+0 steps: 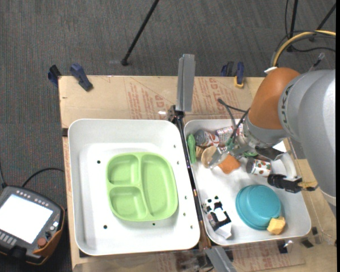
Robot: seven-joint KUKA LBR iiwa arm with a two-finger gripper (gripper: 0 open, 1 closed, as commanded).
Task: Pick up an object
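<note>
Arm over right-hand white plastic bin (302,211); gripper (226,154) down among clutter.

Gripper sits at the bin's 11 o'clock, touching an orange block (230,164); finger spacing: I cannot tell. Round teal plastic bowl (258,206) lies at 5 o'clock, yellow sponge piece (276,225) touching its rim. Light green divided tray (141,186) occupies the left-hand white bin (79,208).

Two white bins (79,152) sit on a brown cardboard-coloured bench top (124,95) printed with faint red lettering. The left one carries a light green divided plate (141,186). In the right bin (303,208) lie a teal bowl (259,206), a yellow chunk (276,225), an orange piece (230,164), a green stick (191,148) and a carton (218,214) in white with black patches — cow-like. The arm (311,118) is grey with an orange band (270,98). Blue clamps (79,75) grip the bench edge, over dark grey carpet (73,27).
</note>
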